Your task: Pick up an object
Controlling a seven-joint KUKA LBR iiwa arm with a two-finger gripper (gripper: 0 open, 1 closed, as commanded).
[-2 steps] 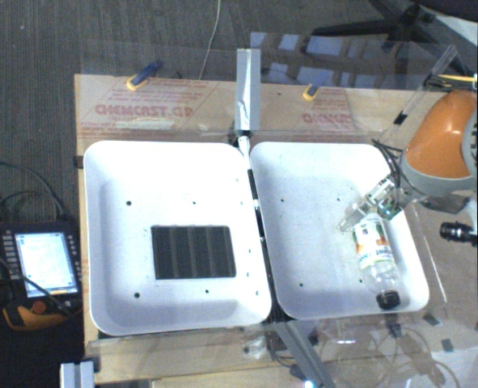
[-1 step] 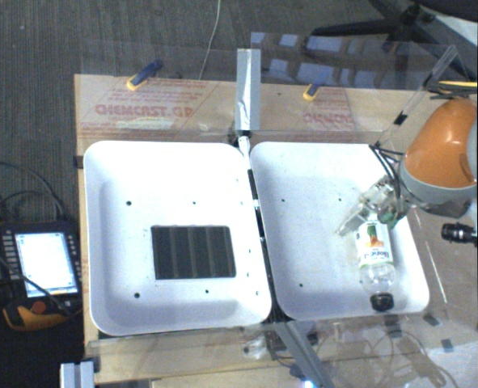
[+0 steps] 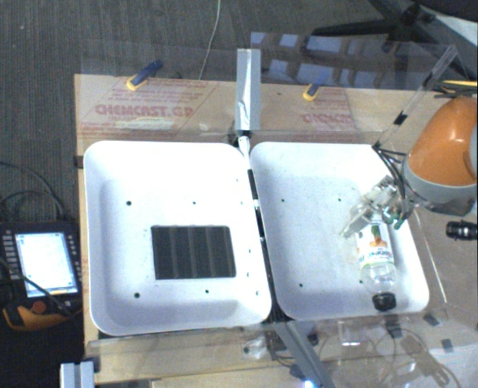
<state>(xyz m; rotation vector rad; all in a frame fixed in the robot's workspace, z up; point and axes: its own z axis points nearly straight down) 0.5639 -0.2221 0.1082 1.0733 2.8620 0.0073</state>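
Camera view shows the gripper (image 3: 374,208) low over the right bin (image 3: 303,241), at the upper end of a clear plastic bottle (image 3: 377,257) that lies on its side near the bin's right wall, its dark cap (image 3: 383,301) pointing toward the near rim. The step in hand appears to be the descent and closure on the bottle. To do it well, centre the fingers (image 3: 360,217) across the bottle's narrow width, not along its length, and grip at the labelled middle rather than the tapering end, since a smooth round body is likely to roll or squirt out of an off-centre pinch. Keep clear of the bin wall just beside the bottle, and close only once the tips reach below the bottle's widest line. The fingers seem to touch or overlap the bottle's upper end, but how far apart they stand cannot be told at this resolution, nor whether anything sits between them. The left bin (image 3: 117,176) holds a dark ribbed flat panel (image 3: 193,251), well apart.
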